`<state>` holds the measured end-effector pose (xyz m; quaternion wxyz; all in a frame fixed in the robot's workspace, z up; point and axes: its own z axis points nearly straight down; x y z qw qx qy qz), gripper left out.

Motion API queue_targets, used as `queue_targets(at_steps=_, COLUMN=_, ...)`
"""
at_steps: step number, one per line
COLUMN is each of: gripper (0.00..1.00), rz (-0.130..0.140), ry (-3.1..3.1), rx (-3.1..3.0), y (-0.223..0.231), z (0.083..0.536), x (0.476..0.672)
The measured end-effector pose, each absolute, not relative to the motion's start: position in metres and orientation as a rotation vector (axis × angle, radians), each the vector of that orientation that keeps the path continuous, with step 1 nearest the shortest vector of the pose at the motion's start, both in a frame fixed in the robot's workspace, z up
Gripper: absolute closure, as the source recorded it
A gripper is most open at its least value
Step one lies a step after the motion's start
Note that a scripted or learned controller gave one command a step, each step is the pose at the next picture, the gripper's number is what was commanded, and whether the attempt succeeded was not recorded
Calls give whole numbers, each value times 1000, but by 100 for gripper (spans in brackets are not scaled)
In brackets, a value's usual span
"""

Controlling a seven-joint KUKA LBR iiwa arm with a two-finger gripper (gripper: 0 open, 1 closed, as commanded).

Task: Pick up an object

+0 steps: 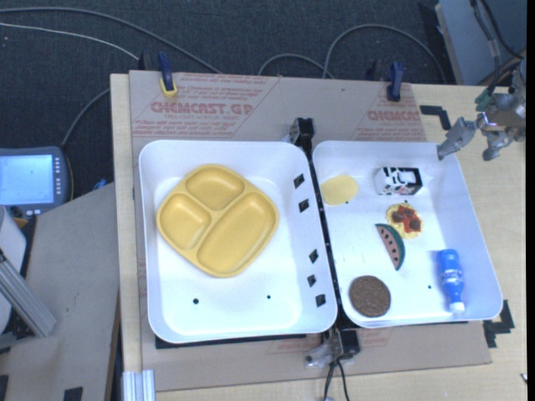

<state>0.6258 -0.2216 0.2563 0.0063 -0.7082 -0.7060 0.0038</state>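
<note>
The surface [209, 111] is seen to carry two white bins side by side, and the divider between them is taken as the landmark for every place given here. The left bin [167, 307] holds one yellow sectioned plate [217, 220], laid a little way left of the divider. The right bin [476, 241] holds six small things. One blue bottle [450, 279] lies on its side far right of the divider, toward the near end. One brown round cookie [369, 296] lies just right of the divider at its near end. One watermelon slice [392, 246] is found right of the divider at mid-length, with one pizza piece [405, 220] just beyond it. One black-and-white block [398, 180] lies further right, toward the far end, and one pale yellow disc [338, 190] sits just right of the divider there.

The end effector [478, 138] is seen far right of the divider, over the far right corner of the right bin; its fingers look spread apart and nothing is held between them.

The bottle is judged the likeliest pick: light, stiff, somewhat slippery and apt to roll, so it should be taken across its body at mid-length. The flat toys are judged light but thin and hard to pinch.
</note>
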Motion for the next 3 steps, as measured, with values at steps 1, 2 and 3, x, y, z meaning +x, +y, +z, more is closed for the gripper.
queue_targets(at_steps=1, gripper=0, rz=0, ry=-2222, rx=-2221, y=-220, z=265, x=628)
queue_targets(at_steps=2, gripper=0, rz=3, ry=-2221, rx=-2217, y=-211, z=213, x=633)
queue_targets(at_steps=3, gripper=0, rz=5, ry=-2217, rx=-2218, y=-217, z=153, x=630)
